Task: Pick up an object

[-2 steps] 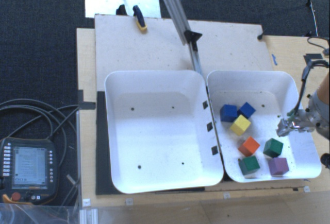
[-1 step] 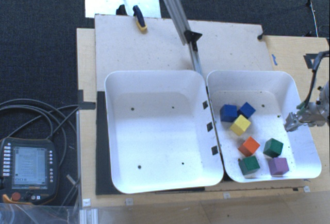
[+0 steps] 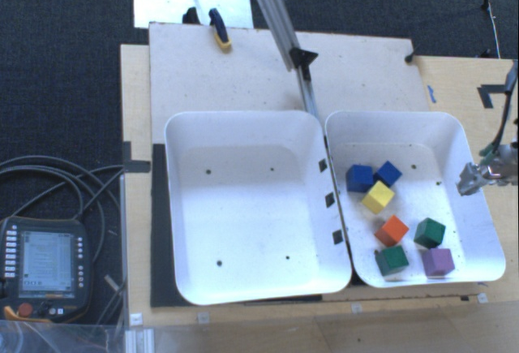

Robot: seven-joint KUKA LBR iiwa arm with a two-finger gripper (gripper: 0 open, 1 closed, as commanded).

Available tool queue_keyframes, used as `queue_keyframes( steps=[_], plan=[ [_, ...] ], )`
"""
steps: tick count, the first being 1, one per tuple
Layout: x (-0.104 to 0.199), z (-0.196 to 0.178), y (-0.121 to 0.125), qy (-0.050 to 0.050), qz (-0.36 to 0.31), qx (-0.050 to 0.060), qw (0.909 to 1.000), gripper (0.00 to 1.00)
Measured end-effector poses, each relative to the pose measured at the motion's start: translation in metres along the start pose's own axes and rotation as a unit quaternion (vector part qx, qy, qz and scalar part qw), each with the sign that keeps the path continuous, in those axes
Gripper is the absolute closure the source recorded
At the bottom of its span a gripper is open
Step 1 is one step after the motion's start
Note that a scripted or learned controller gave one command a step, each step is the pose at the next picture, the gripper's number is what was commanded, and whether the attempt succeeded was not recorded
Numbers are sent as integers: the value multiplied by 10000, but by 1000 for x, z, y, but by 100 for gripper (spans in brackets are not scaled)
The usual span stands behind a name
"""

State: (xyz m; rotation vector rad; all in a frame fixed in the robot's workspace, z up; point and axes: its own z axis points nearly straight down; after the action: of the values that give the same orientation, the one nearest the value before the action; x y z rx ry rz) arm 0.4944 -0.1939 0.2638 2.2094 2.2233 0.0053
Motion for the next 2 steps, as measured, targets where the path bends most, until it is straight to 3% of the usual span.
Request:
queue_keyframes(
  steps=[2],
  plan=[
    [102, 9, 28, 20, -24, 18, 10000, 100]
  ],
)
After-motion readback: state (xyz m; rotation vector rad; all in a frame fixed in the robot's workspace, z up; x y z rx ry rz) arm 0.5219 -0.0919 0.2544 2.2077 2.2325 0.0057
